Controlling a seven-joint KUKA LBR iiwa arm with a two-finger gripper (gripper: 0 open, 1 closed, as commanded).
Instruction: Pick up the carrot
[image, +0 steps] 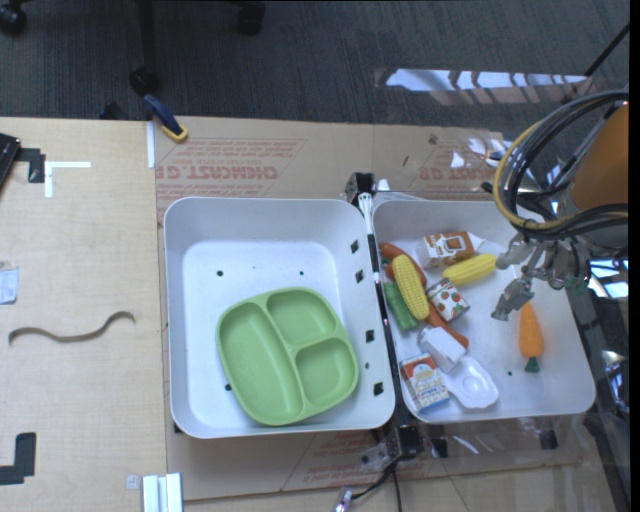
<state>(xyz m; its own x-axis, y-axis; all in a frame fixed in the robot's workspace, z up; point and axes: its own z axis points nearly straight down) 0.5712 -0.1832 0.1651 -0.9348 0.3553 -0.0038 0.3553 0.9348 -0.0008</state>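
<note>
The arm (607, 165) wore an orange band, looped with black and yellow cables (535, 165), ending in a grey metal claw (522, 290).

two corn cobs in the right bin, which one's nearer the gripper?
The smaller corn cob, lying crosswise toward the gripper. The bigger corn cob lies lengthwise by the bin's left wall, farther off.

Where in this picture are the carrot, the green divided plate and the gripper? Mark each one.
carrot (530, 336): camera view, on the middle of its orange body.
green divided plate (232, 345): camera view, on its left rim.
gripper (512, 299): camera view, midway between its fingertips, just left of the carrot's top.
</note>
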